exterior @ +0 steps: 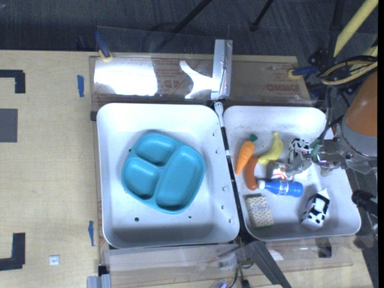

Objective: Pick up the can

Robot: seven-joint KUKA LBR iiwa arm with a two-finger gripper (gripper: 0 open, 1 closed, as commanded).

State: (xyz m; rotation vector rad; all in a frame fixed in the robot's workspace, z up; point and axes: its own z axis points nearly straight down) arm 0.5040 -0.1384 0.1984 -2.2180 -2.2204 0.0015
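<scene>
Presently the gripper hangs low over the right bin; whether it is apart or closed cannot be determined, and nothing is seen held. The can, blue, lies on its side just below it, near a carrot and a banana. Judgement: light, rigid, smooth-walled, liable to roll. Grasp it across the mid-body, square to its axis.

One camera looked down at a slant on both bins; the arm entered right.
</scene>
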